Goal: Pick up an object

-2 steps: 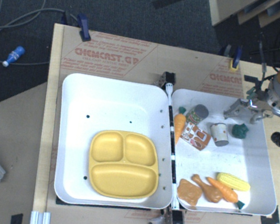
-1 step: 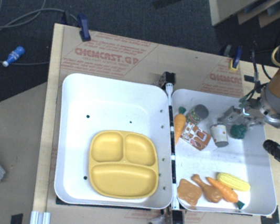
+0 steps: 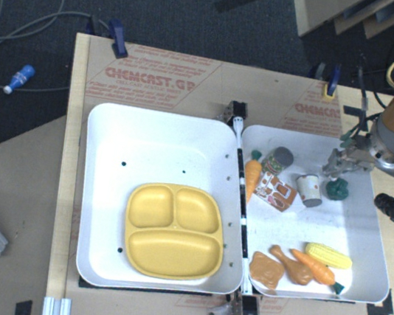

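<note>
Fingers [image 3: 339, 169], spread unclear, hover just above the green toy [image 3: 337, 189].

Green toy [image 3: 337, 188] (small); right bin [image 3: 370, 242].

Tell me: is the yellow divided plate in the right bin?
No, the yellow divided plate lies in the left bin, not the right bin.

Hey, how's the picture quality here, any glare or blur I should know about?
Camera view: even overhead light, with soft shadows; the white bins look bright, nearly washed out. The gripper is slightly blurred, small toys near it are hard to make out, while the yellow tray is crisp.
</note>
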{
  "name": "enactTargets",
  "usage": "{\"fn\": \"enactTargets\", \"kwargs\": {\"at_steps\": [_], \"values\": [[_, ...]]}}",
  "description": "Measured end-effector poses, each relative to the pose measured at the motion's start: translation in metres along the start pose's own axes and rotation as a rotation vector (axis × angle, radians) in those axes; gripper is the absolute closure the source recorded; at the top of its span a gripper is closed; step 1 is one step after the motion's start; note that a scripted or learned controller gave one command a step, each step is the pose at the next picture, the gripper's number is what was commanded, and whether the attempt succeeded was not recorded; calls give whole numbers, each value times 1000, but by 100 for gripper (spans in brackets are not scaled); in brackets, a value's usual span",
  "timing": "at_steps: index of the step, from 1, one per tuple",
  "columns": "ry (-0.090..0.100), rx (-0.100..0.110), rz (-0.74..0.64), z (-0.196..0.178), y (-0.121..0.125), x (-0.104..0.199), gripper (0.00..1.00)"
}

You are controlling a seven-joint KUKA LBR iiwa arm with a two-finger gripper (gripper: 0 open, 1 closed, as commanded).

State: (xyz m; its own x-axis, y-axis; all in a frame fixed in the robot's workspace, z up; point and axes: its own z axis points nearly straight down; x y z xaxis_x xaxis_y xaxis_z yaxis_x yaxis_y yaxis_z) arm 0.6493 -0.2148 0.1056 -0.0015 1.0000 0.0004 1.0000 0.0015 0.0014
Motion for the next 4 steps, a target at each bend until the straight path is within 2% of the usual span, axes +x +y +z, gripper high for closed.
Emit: {"fn": "enactTargets", "kwargs": {"at_steps": [1, 2, 3, 4], "values": [[-2, -3, -1, -10, 1, 0, 100], [-2, -2, -1, -10, 1, 0, 0], [4, 2, 0, -4, -24, -7, 0], [2, 4, -3, 22, -20, 43, 0]]}}
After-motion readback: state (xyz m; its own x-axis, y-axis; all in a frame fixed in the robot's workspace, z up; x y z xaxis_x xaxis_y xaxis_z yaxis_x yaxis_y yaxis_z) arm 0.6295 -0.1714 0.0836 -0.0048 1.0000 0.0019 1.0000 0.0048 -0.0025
